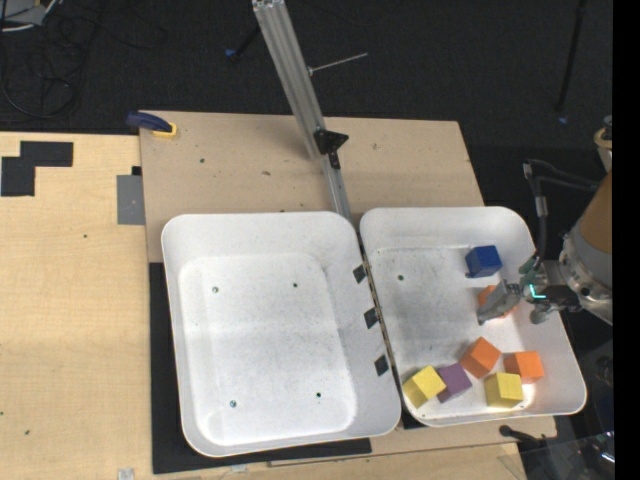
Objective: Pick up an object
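The right bin (440,233) holds several small blocks. A blue cube (483,260) sits near its far right side. Along the front lie two orange blocks (481,356) (527,366), a purple block (455,379) and two yellow blocks (425,384) (504,390). My gripper (517,308) hangs over the bin's right side, just in front of the blue cube, with its fingers (494,309) spread apart and open. A small orange piece (488,294) shows right beside the left finger; nothing sits between the two fingers.
The left bin (265,333) stands next to the right one, with black clips (368,317) along the shared edge. A slanted aluminium bar (295,78) rises behind the bins. A blue and yellow clamp (152,123) lies at the bench's far left corner.
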`<action>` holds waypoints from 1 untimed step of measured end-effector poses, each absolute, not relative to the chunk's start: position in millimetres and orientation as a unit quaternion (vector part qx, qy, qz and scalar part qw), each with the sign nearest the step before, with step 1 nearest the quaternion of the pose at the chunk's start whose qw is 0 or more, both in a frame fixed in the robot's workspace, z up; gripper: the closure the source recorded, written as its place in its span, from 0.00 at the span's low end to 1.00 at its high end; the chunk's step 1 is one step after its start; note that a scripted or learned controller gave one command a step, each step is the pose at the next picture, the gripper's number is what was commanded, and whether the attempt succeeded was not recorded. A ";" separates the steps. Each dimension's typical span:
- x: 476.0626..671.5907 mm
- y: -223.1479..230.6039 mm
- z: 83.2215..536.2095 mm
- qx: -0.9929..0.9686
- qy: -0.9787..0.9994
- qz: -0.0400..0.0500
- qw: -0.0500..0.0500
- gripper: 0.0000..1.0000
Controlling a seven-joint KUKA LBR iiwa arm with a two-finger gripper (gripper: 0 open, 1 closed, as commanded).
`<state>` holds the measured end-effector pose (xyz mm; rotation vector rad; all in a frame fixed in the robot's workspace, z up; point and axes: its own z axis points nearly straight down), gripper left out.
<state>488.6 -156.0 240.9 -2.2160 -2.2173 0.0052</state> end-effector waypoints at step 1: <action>488.8 -156.8 242.4 -0.708 -0.706 0.001 0.002 0.00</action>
